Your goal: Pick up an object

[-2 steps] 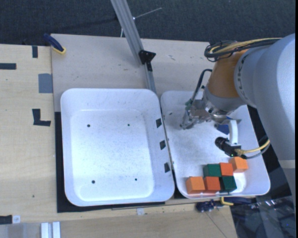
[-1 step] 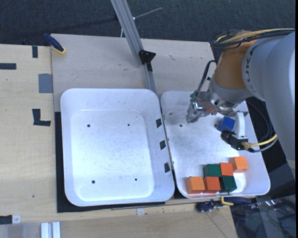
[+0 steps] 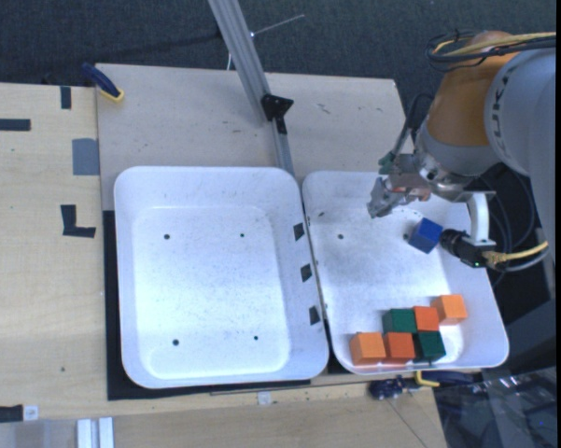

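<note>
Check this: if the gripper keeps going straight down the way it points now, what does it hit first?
Probably bare floor of the right bin. The gripper points down near the bin's upper part; the blue block lies off to its right, apparently outside that line, though depth is hard to judge.

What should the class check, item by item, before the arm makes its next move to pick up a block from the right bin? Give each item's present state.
1. Gripper is over the right bin: ok.
2. A block lies near it: ok, the blue block sits apart from the others, just right of the gripper.
3. Blue block has free space around it: ok.
4. Gripper is above the blue block: not ok, it is off to the left.
5. Fingers open: cannot tell.
6. Other blocks are out of the way: ok, clustered at the bin's near corner.
</note>
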